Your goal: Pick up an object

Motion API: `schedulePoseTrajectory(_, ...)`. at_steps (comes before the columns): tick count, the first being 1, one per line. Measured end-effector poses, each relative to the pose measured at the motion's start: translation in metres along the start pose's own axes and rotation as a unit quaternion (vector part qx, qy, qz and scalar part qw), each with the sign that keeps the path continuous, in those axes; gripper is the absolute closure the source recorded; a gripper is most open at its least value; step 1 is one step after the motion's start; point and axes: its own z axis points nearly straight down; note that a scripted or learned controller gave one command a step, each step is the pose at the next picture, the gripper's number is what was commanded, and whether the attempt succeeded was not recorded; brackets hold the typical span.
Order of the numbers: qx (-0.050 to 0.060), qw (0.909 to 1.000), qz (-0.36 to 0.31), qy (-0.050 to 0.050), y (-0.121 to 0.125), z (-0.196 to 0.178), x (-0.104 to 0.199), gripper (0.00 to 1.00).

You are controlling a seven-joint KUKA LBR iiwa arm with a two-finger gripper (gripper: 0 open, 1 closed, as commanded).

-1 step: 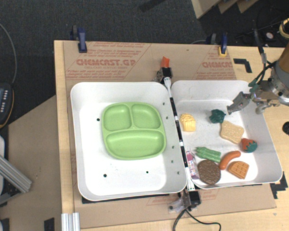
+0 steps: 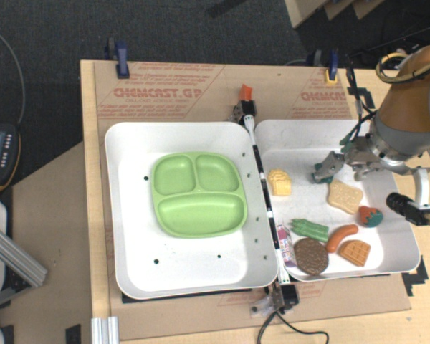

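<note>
From my feed the arm (image 2: pixel 408 113) comes in from the right, its grey wrist and orange band hanging over the far right part of the right bin (image 2: pixel 301 138). The gripper (image 2: pixel 337 165) sits low over that bin's floor, and I can make out its fingers (image 2: pixel 324 172) as dark teal pieces spread apart with nothing between them, so I read it as open and holding no object. The toy food lies in the same bin, toward its near half: a yellow block of cheese (image 2: pixel 279 183) close to the divider, a pale slice of bread (image 2: pixel 345 196) just beside and below the gripper, a green pickle or pea pod (image 2: pixel 309 229), an orange sausage (image 2: pixel 342 236) touching a square waffle (image 2: pixel 355 252), a round brown patty (image 2: pixel 311 256) at the near rim, and a small red and teal piece (image 2: pixel 370 216) near the right wall that I cannot identify. A striped wrapped item (image 2: pixel 284 241) lies along the divider. In the left bin (image 2: pixel 129 213) rests a green divided plate (image 2: pixel 198 194) with three compartments, roughly centred. Blue clamps (image 2: pixel 119 57) hold the cardboard-topped bench (image 2: pixel 93 156) at the far edge.
</note>
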Motion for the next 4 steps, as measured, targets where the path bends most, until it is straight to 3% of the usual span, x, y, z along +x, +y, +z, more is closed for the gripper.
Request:
schedulePoseTrajectory(1, -0.002, 1.0, 0.0, -0.001, 0.021, 0.065, -0.005, 0.0)
schedulePoseTrajectory(2, -0.005, 1.0, 0.001, -0.001, 0.022, 0.05, -0.005, 1.0)
schedulePoseTrajectory(3, -0.006, 1.0, 0.0, -0.001, -0.005, -0.017, 0.025, 1.0)
schedulePoseTrajectory(4, -0.009, 0.9999, -0.004, 0.0, 0.006, -0.095, 0.121, 1.0)
